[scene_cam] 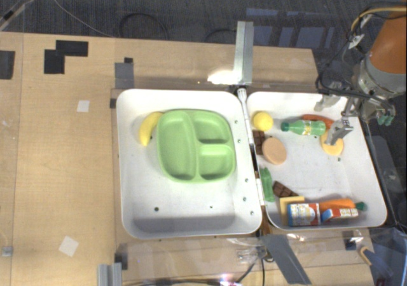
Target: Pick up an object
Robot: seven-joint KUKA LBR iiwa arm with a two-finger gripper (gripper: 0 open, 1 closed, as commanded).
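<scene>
Now the desk [57, 170] carries two white bins. The left bin [137, 208] has a green tray [194, 145] with a banana [149, 128] touching its left side. In the right bin [356, 180] the gripper [340, 131] hangs just above a yellow piece [332, 146], beside a green bottle [305, 128]; I cannot tell how its fingers stand.

Two bins sit side by side in the middle of the frame. The left bin [133, 202] holds a divided tray [194, 145], with a banana [148, 128] just left of it. The right bin [362, 183] holds a bottle [304, 128] near its top and a box [301, 213] at its bottom.
</scene>
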